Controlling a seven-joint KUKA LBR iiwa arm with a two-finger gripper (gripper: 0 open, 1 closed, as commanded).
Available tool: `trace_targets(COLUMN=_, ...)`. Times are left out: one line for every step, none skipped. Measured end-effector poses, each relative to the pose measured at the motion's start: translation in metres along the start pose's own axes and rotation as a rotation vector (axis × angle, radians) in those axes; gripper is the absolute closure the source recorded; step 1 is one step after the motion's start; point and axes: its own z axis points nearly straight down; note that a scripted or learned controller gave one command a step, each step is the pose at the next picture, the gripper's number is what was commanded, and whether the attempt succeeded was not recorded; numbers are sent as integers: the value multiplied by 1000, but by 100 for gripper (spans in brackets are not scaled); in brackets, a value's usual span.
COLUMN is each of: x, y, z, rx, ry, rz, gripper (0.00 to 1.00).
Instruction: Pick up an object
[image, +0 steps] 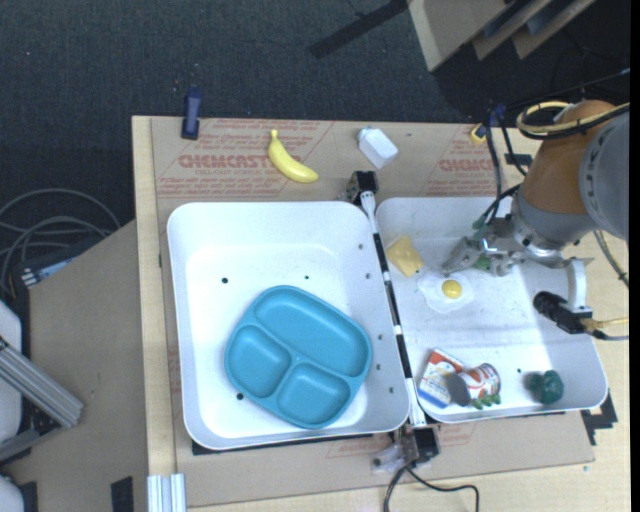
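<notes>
Reaching in from the right edge of the frame with the grey arm (612, 185), the orange band (555, 170) sitting above the wrist in the upper right. Hanging the gripper (482, 256) over the upper middle of the right bin (505, 335), close above its white floor. Giving no clear sight of the gripper being spread or closed: cannot tell from this slant.

Sharing that bin with a fried egg toy (447, 291), lying flat, yolk up, just below and left of the gripper, near it yet apart. Also sharing it with a yellow wedge (405, 256), resting farther left by the bin's left wall, level with the gripper and apart from the egg. Crowding the bin's lower edge with a red and white packet (455, 378), well apart from the gripper, something grey and something green pressing against it, too tangled to tell apart. Keeping company there with a dark green lump (545, 386), sitting alone toward the lower right corner.

Filling the lower middle of the left bin (230, 250) with a blue divided plate (297, 355), three compartments facing up, lying askew to the bin walls.

Dotting the bench (230, 165) above the bins with a yellow banana (290, 160) left of centre, a small white block (378, 147) to its right, and a blue object (191, 112) at the bench's upper left corner.
</notes>
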Motion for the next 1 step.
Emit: trace_targets(x=8, y=43, z=3, rx=28, ry=1, rz=6, gripper=0)
